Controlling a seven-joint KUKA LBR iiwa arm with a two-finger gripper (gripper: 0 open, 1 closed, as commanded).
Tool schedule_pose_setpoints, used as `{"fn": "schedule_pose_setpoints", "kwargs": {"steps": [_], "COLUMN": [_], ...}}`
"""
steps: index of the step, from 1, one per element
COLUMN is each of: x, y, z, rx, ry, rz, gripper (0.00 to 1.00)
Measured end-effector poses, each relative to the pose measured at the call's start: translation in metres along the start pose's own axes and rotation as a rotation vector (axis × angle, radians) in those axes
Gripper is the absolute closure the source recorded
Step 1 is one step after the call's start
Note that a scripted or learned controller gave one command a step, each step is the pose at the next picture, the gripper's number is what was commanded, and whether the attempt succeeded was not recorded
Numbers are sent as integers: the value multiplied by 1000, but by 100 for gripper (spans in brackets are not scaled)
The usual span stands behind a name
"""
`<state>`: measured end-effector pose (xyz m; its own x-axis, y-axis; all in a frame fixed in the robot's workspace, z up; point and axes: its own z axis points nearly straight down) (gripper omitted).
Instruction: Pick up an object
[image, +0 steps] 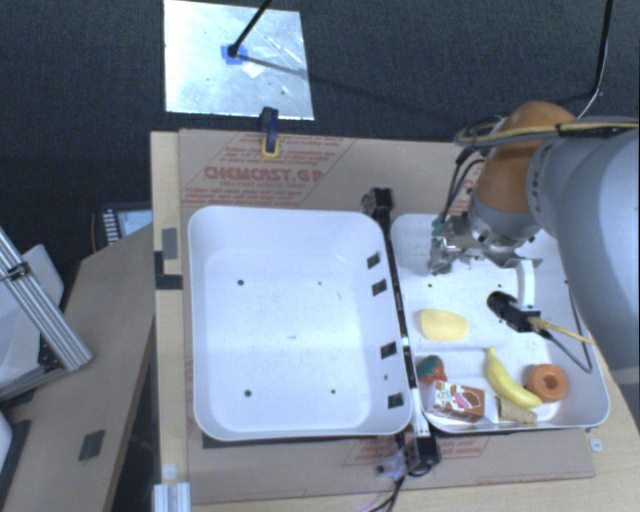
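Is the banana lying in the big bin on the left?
No, the banana lies in the right bin, near its front edge beside an orange ring.

Yellow banana (508, 378), orange ring (547, 382), pale yellow lump (443, 324), white bins (215, 225)

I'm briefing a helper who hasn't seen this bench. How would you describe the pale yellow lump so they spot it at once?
Look in the right-hand white bin, the one the grey arm reaches over. Near its middle, close to the divider between the bins, lies the pale yellow lump. It is a smooth, plain, rounded blob, paler and stubbier than the curved banana nearer the front.
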<state>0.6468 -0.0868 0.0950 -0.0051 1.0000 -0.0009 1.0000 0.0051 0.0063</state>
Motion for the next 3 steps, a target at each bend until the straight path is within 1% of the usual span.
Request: {"fn": "schedule_pose_setpoints", "kwargs": {"steps": [1, 2, 3], "x": [137, 178, 246], "y": [26, 25, 24], "z": [-97, -155, -197], "rx": [-8, -2, 0], "ry": [7, 4, 4], "rz": [-13, -5, -5], "gripper": [100, 100, 100]}}
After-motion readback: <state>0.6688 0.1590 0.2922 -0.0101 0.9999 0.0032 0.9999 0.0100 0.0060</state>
